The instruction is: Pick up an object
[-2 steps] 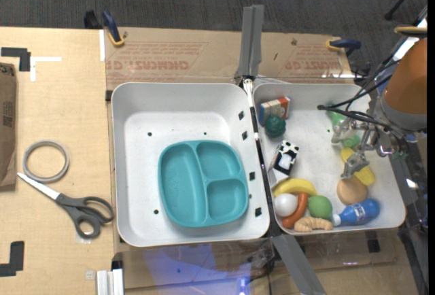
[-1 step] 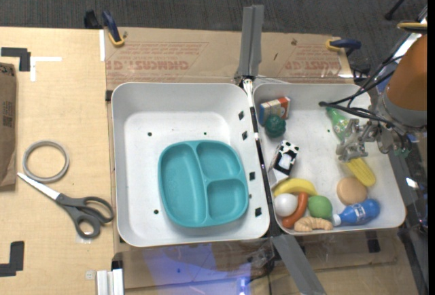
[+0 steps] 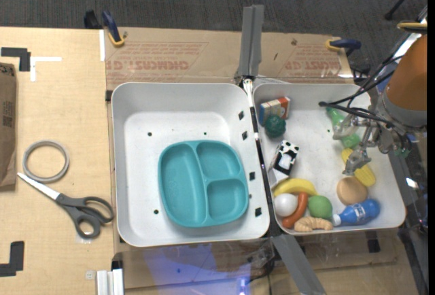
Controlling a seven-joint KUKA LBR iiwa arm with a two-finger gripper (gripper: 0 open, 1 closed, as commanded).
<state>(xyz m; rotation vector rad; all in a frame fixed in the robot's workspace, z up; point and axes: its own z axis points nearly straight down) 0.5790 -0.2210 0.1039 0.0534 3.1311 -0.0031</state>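
Observation:
My gripper (image 3: pixel 355 162) hangs low over the right side of the right bin (image 3: pixel 309 93), reaching in from the right. Directly beneath and beside it lie a yellow piece (image 3: pixel 365 176) and a tan egg-shaped object (image 3: pixel 351 191). A yellow-green item (image 3: pixel 349 141) sits just behind it. Along the bin's front lie a blue bottle (image 3: pixel 358 213), a green ball (image 3: pixel 319 205), a white egg (image 3: pixel 285 204), a banana (image 3: pixel 294 185) and a tan peanut shape (image 3: pixel 315 223). Nothing is visibly held.
A black-and-white cube (image 3: pixel 286 157), a dark green ball (image 3: pixel 274 126) and a colourful block (image 3: pixel 274 109) lie on the right bin's left side. The left bin (image 3: pixel 136 110) holds a teal divided plate (image 3: pixel 203 183). Scissors (image 3: pixel 71 205) and a tape ring (image 3: pixel 45 160) lie on the bench.

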